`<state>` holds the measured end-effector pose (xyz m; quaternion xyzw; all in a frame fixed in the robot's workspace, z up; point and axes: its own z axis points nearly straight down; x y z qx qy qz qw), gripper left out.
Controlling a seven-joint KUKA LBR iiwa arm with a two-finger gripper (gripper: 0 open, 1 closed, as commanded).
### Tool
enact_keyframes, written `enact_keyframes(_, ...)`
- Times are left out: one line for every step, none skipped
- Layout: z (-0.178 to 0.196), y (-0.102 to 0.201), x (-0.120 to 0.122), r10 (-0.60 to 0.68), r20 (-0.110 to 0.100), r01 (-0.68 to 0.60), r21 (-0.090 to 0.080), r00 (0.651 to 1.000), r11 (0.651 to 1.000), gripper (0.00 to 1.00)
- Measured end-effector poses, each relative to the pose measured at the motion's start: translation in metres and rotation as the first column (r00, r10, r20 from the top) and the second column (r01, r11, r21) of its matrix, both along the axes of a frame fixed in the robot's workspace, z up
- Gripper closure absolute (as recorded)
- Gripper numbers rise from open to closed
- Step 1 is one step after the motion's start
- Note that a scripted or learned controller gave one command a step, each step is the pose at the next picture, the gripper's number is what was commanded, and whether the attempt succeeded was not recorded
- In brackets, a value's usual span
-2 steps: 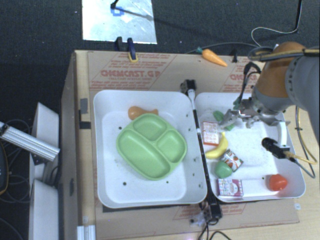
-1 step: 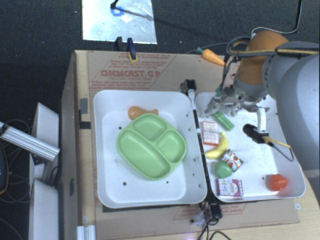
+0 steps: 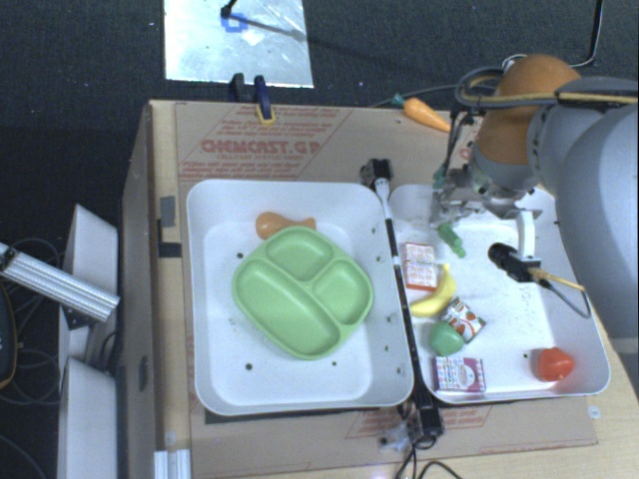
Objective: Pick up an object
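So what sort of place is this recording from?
Probably a robotics lab bench for grasping trials: two white bins side by side, toy food such as a banana, and a grey arm reaching in.

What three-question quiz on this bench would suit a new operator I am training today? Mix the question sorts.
1. True or false: the green divided plate lies in the left bin.
2. Which thing sits nearest the right bin's front right corner? A) banana B) red tomato C) green ball
3. Fill in: the gripper hangs over the ___ bin.

Key: 1 true; 2 B; 3 right.
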<state>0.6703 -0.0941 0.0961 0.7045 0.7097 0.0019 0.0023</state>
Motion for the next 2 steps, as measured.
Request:
enact_keyframes(0.104,0.029,-0.001,-0.002,-0.001,0.002,0.001,1.000,1.000,1.00)
enact_keyframes(0.152,0.066,-0.001,-0.002,-0.002,0.002,0.001,1.000,1.000,1.00)
